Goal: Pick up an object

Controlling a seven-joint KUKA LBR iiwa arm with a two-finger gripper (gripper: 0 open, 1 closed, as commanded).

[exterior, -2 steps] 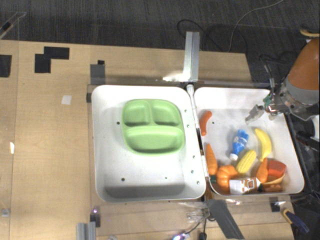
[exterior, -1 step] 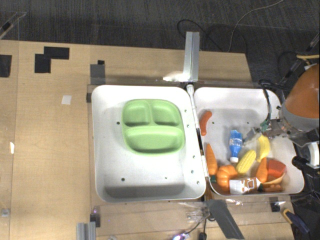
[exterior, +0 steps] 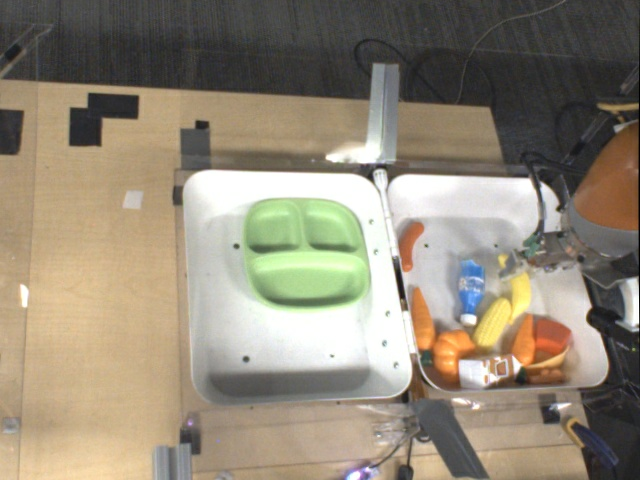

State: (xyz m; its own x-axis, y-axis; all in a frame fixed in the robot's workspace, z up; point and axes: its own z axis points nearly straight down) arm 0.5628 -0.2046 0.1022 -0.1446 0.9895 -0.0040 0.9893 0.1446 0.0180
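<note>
Toys crowd the right bin (exterior: 455,200): banana (exterior: 519,290), corn (exterior: 492,321), blue bottle (exterior: 470,286), carrot (exterior: 422,318). My gripper (exterior: 533,255) hangs just above the banana; whether it's apart, I cannot tell. Green plate (exterior: 305,250) fills the left bin (exterior: 215,298).

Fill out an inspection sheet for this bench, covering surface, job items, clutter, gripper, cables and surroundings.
Surface: wooden bench bearing two white bins side by side, left bin and right bin.
Job's things: in the right bin, a corn cob, banana, small blue bottle, carrot, red pepper, orange pumpkin, and a carton, crowded toward the near right corner.
Clutter: a green divided plate in the left bin.
Grippers: gripper over the right bin's right side, near the banana; finger state unclear.
Cables: black cables by the arm; a thin light cable on the floor.
Surroundings: dark carpet beyond the bench; black markers on the wood.
</note>
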